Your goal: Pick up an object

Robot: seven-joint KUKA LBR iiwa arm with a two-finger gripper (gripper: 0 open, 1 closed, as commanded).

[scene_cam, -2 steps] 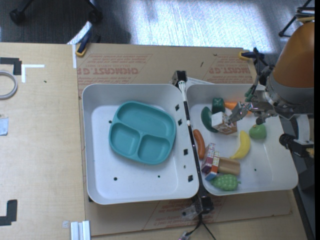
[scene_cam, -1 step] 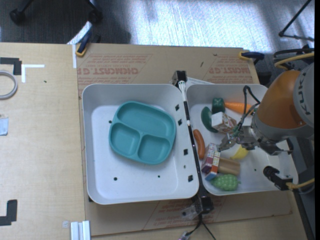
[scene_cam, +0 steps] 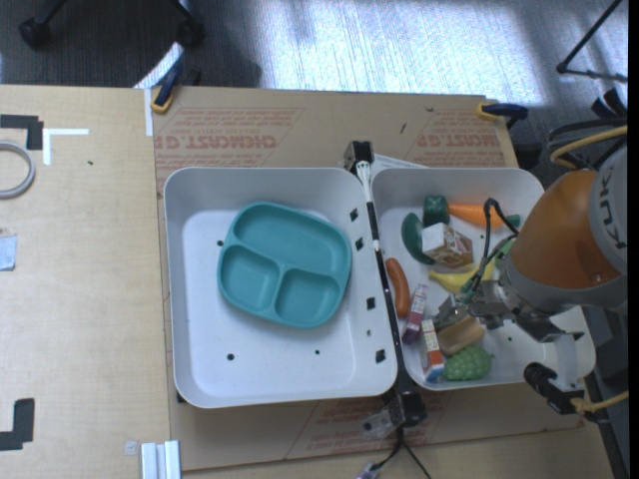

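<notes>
Two white bins [scene_cam: 190, 297]; one teal tray [scene_cam: 285, 264]; one hot dog [scene_cam: 398, 285]

Grey arm [scene_cam: 574, 233] (orange-banded wrist) reaches down, tool [scene_cam: 469, 302] lowered.

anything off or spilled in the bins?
Nothing stands out. The teal divided plate lies flat in the left bin. The toy food is heaped in the right bin, all inside its walls, with the gripper low over the pile beside the green bumpy toy.
</notes>
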